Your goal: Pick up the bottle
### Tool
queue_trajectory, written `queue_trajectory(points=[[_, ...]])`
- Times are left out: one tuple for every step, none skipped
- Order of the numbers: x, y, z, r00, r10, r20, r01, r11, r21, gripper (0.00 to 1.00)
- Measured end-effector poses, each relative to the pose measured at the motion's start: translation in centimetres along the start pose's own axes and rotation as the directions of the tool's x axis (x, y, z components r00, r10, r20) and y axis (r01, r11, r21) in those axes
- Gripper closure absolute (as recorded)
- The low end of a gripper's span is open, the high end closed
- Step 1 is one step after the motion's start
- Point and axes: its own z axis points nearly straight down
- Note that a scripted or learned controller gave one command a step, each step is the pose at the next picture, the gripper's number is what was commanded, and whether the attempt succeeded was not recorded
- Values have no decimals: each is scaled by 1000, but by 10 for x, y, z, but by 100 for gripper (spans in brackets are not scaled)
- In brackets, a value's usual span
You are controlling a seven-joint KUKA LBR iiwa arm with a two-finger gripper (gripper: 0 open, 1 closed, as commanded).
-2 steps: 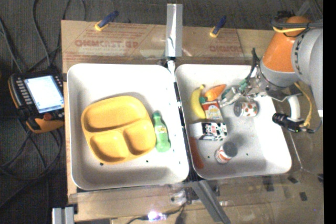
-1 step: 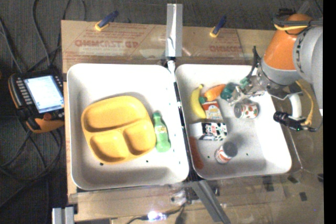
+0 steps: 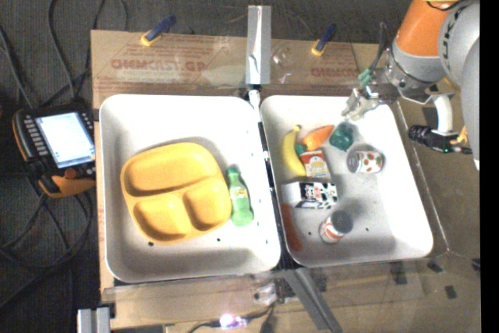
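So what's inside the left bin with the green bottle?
The left bin holds a yellow divided tray and the green bottle, lying against the tray's right edge. Whatever is under the tray is covered.

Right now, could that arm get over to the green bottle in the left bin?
Probably yes. The bottle lies uncovered beside the yellow tray, open from above. The end effector hangs over the right bin's far corner, so it must cross the divider.

Faint reddish print on cardboard, unreadable.
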Motion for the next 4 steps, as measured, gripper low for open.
queue_trajectory(points=[[-1,0,0,1000,1,1,-1,1000,1,0],[-34,-24,83,999,51,-4,-51,999,-6,0],[-32,-15,87,967,255,-15,-255,967,-10,0],[-37,-17,77,966,259,-5,-259,966,-13,100]])
